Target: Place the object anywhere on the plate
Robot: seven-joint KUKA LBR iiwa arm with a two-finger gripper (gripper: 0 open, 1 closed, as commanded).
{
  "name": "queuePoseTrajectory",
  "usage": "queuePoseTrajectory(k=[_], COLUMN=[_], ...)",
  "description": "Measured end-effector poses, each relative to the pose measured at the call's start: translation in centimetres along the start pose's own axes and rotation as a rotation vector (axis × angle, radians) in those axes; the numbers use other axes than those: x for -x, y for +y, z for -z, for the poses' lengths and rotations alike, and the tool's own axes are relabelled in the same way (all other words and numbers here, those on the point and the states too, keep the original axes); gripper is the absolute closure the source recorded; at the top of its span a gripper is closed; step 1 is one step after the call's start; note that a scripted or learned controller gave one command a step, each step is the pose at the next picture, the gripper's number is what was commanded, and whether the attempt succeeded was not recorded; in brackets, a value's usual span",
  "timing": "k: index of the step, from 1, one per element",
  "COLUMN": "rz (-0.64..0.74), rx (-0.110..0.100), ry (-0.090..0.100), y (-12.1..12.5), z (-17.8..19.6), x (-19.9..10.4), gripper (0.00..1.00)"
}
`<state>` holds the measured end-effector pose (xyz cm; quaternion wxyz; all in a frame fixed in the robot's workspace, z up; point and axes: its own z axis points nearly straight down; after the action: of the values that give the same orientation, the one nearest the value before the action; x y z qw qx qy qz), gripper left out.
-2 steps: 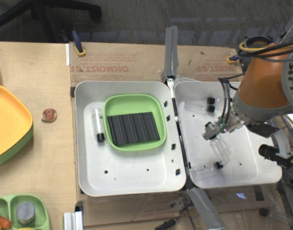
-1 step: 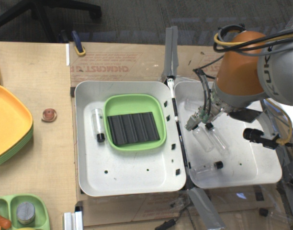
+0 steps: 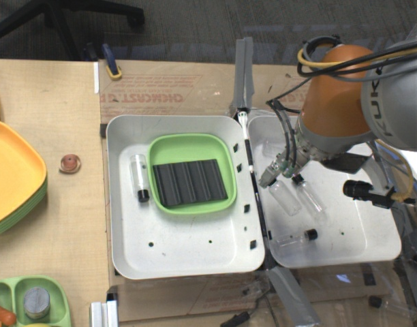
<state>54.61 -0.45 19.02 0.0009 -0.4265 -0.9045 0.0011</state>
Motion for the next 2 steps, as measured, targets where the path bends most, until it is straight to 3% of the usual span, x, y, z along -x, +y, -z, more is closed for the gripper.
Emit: queuePoseTrajectory(k=[2], rz=[0.232], rx=[0.001], ry=[0.0], y=[-2.8], z=[0.1], x=[-2.6], gripper=[1.0])
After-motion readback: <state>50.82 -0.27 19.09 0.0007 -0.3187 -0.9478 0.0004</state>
